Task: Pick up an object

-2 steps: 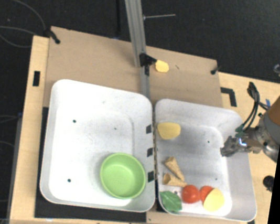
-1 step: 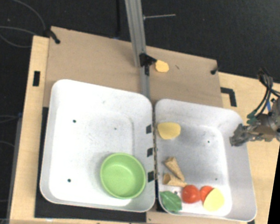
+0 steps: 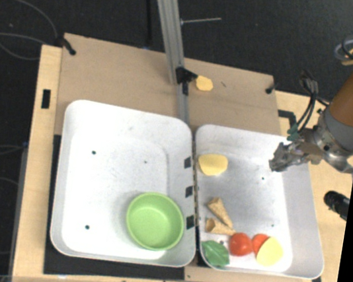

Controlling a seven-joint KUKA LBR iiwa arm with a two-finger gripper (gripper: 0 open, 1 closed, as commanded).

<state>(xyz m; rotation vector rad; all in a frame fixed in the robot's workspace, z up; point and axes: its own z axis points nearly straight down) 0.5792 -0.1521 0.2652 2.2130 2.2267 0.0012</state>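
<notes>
My gripper [image 3: 280, 160] hangs over the upper right part of the right bin [image 3: 299, 211], with nothing seen between its fingers. In that bin lie a pale yellow lump [image 3: 213, 164] near the left wall, two tan wedge pieces [image 3: 220, 211] in the middle, and along the front a green leafy piece [image 3: 215, 253], a red tomato-like piece [image 3: 240, 244] and a red and yellow round fruit [image 3: 268, 250]. The gripper is well apart from all of them, up and to the right. The left bin [image 3: 107, 152] holds a green bowl [image 3: 154, 220] near its front right.
A small yellow object [image 3: 203, 83] lies on the bench behind the bins, next to a slanted metal pole [image 3: 172, 29]. Cables lie on the dark floor to the left. The divider between the bins carries small black clips [image 3: 190, 189].
</notes>
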